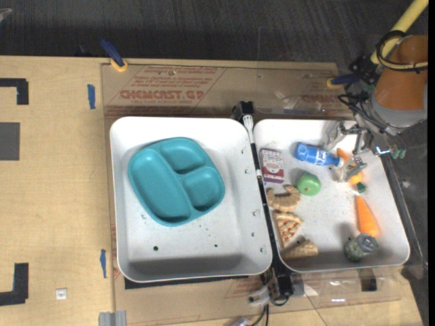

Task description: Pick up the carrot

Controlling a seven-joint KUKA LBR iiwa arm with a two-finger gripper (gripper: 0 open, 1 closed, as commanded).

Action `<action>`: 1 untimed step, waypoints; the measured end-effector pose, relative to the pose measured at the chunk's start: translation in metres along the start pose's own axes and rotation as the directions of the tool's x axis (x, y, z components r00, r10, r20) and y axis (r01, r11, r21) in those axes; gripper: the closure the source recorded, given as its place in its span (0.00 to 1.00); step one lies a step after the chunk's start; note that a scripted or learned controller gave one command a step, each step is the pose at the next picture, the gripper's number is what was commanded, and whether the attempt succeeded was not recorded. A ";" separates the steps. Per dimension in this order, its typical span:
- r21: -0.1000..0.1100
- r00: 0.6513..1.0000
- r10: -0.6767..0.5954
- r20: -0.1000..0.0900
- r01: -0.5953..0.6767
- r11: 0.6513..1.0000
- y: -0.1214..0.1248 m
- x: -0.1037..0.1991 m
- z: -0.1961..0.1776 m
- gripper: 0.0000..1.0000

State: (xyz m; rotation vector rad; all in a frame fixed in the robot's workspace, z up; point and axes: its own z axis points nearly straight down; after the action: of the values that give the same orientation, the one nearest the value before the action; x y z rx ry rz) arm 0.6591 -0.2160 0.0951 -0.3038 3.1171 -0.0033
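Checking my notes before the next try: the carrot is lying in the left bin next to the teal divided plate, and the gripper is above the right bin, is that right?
Not quite. The camera view shows the carrot lying in the right bin, near its right wall, not in the left bin. The teal divided plate sits in the left bin. The gripper is above the right bin, as you said.

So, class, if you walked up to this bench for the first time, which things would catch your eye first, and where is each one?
The big teal divided plate in the left bin stands out first. Next comes the orange carrot lying near the right bin's right wall, in front of the gripper that hangs over that bin's far right corner. A blue bottle and a green ball lie left of the gripper.
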 end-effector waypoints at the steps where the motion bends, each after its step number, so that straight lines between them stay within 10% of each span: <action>1: 0.000 0.999 -0.042 -0.001 0.042 0.999 0.004 0.067 0.006 0.00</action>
State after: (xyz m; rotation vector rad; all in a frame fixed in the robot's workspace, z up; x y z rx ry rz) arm 0.5927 -0.2246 0.0886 -0.3694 3.1107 -0.0037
